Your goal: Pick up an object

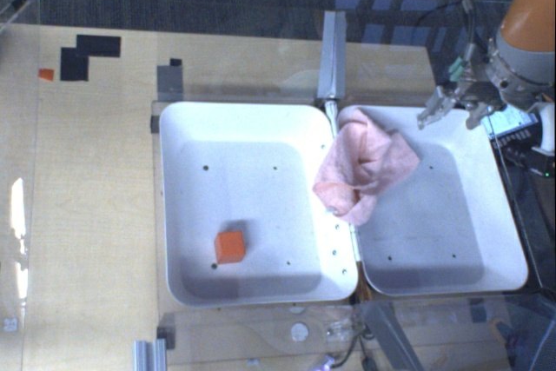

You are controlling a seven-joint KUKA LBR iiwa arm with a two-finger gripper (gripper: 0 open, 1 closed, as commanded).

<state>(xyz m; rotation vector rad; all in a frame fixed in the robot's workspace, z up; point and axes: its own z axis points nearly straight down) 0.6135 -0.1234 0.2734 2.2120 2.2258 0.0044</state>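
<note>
A small orange block (230, 247) is seen lying on the floor of the left bin (187, 187), toward its near-left part, resting flat with a lighter top face and darker sides. It is roughly cubic and stands apart from the bin walls. A crumpled pink cloth (363, 168) is draped over the divide between the 2 bins, with most of its bulk lying in the right bin (452, 265) and a fold hanging over the rim toward the left bin. The cloth is bunched and wrinkled, with a point hanging down toward the near side.

The gripper (452, 110) is held above the far edge of the right bin, near its far-right corner. Its 2 fingers are seen spread apart with nothing between them. The pink cloth is placed to the left of the gripper and slightly nearer the camera, close but not touching. The orange block is well apart from the gripper, across the divide and toward the near-left side of the scene.

The 2 white bins are set side by side on a light wooden bench (78, 230). Several black shapes (87, 55) and 1 small orange mark (46, 75) are seen on the bench's far-left part.
</note>
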